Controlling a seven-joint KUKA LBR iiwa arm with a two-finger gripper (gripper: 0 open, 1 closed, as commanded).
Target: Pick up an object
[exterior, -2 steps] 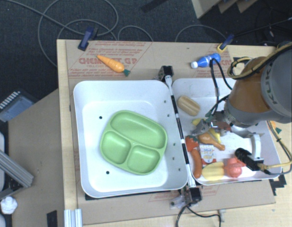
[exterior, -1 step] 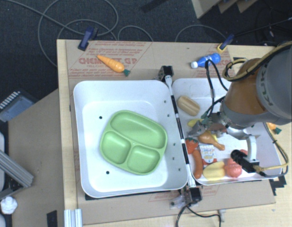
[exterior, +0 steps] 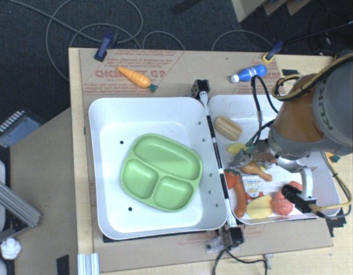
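Arm: grey body with orange band (exterior: 299, 116) enters from the right and covers the right bin's middle and far right side.
Claw: (exterior: 257, 156) low inside the right bin, among the toy foods; whether it is apart, together or clamped on anything cannot be told, as the wrist hides it.
Right bin: white rim (exterior: 222, 105); crowded along its left and near parts.
Task objects: tan bread roll (exterior: 228, 127) near the far left corner, apart from the rest; yellow-green piece (exterior: 236, 148) just beside the claw; brown drumstick shape (exterior: 257, 169) under the wrist; orange-red sausage (exterior: 240, 199) along the left wall; pale yellow piece (exterior: 258, 208) and pink-red piece (exterior: 282, 204) touching at the near edge.
Open room, right bin: a bare strip around the roll at the far left; little elsewhere.
Left bin: white floor (exterior: 107, 148); green divided plate (exterior: 161, 171) lies flat in the centre, three compartments, clear of all four walls.
Divider: the two bins meet rim to rim at a dark-clipped seam (exterior: 213, 145).
Surface: tan board (exterior: 84, 85); toy carrot (exterior: 135, 77) and blue-white bottle (exterior: 249, 74) lie beyond the bins.
Room: dark carpet (exterior: 27, 50) with looped cables (exterior: 79, 16) behind the surface.
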